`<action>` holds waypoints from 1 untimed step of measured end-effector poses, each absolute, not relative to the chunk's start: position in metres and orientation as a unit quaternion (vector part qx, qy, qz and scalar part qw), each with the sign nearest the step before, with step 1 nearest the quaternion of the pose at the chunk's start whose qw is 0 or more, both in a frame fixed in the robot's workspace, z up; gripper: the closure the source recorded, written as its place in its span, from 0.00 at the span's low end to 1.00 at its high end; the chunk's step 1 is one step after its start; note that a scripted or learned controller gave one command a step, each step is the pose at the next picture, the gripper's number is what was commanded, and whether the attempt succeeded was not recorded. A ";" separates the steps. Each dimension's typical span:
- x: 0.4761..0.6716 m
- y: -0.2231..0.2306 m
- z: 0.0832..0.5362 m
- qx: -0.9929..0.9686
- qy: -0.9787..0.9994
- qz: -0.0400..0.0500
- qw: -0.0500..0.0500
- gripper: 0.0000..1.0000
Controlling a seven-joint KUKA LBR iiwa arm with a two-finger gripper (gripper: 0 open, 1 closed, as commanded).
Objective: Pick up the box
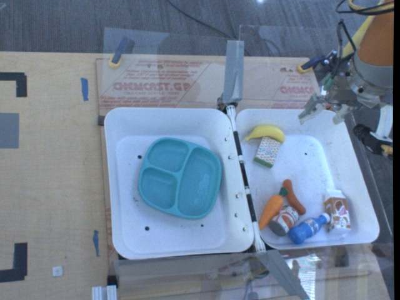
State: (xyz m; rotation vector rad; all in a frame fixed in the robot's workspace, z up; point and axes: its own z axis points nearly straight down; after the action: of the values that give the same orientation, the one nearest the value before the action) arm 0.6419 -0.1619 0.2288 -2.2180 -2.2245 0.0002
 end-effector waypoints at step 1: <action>0.645 -0.137 0.162 -0.690 -0.724 0.000 0.001 0.00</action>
State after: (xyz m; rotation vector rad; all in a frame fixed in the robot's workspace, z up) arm 0.6455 -0.1365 0.1624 -2.1663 -2.2737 0.0012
